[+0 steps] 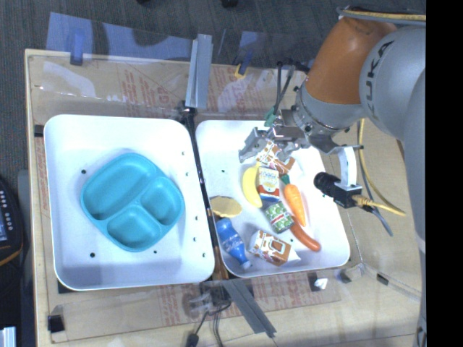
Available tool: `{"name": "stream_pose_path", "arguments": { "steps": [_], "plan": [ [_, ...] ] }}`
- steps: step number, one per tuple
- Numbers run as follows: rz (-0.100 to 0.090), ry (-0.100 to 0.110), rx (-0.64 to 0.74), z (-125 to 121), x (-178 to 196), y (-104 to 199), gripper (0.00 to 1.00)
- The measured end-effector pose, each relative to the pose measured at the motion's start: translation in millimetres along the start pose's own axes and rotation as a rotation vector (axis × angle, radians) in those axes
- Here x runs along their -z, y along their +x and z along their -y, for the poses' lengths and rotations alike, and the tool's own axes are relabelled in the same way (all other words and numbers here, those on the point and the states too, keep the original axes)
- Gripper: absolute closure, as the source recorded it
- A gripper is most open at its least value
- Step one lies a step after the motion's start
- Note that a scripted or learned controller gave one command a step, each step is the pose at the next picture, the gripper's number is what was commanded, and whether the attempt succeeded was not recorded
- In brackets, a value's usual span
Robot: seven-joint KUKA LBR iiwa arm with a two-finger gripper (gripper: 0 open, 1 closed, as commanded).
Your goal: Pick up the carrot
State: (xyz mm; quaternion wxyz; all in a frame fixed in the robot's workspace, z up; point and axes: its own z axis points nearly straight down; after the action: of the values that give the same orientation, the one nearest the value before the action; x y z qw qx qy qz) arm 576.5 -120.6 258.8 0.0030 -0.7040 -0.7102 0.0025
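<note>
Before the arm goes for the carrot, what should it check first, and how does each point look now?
1. Carrot in plain sight in the right bin: ok.
2. Gripper over the carrot: not ok, it sits nearer the bin's far end, above a small carton.
3. Room around the carrot: not ok, the carton, a green packet and a sausage crowd it.
4. Gripper free of any load: cannot tell.
5. Banana clear of the carrot: ok, the carton lies between them.
</note>
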Motion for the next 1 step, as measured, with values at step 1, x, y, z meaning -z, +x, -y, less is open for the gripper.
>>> {"name": "stream_pose_path", "arguments": {
  "steps": [1],
  "plan": [
    [0.000, -0.001, 0.400, -39.3, -165.9, -29.6, 0.00]
  ]
}}
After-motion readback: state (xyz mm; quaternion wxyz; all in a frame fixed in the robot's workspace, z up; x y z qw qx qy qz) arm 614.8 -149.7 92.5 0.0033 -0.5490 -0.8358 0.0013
